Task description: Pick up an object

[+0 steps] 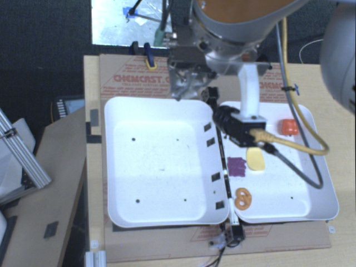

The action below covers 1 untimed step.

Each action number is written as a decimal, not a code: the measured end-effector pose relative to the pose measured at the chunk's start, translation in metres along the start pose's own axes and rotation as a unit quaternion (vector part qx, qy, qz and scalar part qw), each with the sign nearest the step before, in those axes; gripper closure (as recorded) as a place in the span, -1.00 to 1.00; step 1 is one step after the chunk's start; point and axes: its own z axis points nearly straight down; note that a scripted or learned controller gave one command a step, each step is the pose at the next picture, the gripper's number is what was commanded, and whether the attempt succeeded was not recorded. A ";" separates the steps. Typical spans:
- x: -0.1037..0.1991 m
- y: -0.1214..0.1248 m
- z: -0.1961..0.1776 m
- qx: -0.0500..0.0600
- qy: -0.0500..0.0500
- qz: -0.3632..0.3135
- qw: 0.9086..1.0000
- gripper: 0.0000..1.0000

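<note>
The right bin [311,204] holds several small objects. A purple piece [236,166] lies by its left wall, with a pale yellow piece [256,160] touching its right side. An orange pretzel-shaped piece [242,198] lies nearer the front. A red-orange block [288,127] sits at the far right. My gripper [187,88] hangs below the wrist over the far rim of the left bin [161,160], near the divide between the bins. It is well apart from all the objects, and nothing shows in it.
A black module [240,129] on a white bracket hangs from the wrist over the right bin's far left part. Its yellow cable [300,146] loops above the bin. Cardboard [133,78] lies under both bins.
</note>
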 end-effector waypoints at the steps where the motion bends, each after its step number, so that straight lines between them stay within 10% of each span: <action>1: 0.000 0.000 0.001 0.000 0.000 -0.001 1.000 -1.00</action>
